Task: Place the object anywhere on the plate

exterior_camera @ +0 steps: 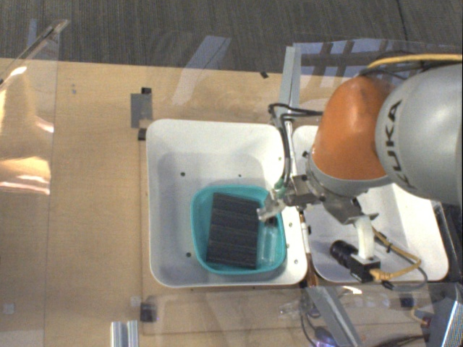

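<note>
Overhead slanted view of a wooden counter (79,215) carrying 2 shallow white bins side by side. The left bin (170,157) serves as the landmark for all positions given here.

Plate: a teal, square-cornered plate (201,212) sits inside the left bin, in the near right part of its floor, close to the bin's near wall and right wall.

Object: a dark grey ribbed block (233,230) (roughly rectangular, with lengthwise grooves) lies flat on the plate, covering much of its middle and slightly turned against the plate's edges. The far right corner of the block lies at the metal fingertips.

Arm: the grey arm (430,132) with its orange band (351,132) stands over the right bin (416,244), just right of the left bin's right wall. The claw (269,208) reaches across that wall and ends above the plate's far right corner, at the upper right corner of the block. Whether its fingers stand wide, narrow, or closed on anything cannot be told from this angle.

Other items: a small dark bracket (142,107) is fixed to the counter just beyond the left bin's far left corner. A black cable fitting (354,260) hangs below the wrist, over the right bin.
</note>
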{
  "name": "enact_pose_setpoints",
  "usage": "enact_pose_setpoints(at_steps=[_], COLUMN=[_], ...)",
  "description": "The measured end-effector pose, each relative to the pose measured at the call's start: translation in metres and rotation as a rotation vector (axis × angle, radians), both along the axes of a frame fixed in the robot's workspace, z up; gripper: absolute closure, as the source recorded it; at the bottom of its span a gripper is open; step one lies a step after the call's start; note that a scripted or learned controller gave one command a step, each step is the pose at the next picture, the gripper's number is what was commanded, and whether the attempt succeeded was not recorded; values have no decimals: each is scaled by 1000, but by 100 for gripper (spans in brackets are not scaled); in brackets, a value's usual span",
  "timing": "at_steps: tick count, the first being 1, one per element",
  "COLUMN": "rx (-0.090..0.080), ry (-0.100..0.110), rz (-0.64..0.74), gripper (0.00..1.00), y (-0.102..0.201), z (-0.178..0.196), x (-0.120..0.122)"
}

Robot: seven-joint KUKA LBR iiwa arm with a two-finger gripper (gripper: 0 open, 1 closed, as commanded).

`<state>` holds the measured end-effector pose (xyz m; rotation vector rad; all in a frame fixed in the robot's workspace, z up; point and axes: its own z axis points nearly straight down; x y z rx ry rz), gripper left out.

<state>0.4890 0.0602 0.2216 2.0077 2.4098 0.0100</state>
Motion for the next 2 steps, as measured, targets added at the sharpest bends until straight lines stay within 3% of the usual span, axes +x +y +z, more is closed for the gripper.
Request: enact_pose_setpoints(at_steps=[2], rx=[-4], ry=[-6], rz=[-130], gripper=[0], y=[-178], z=[216], x=[0])
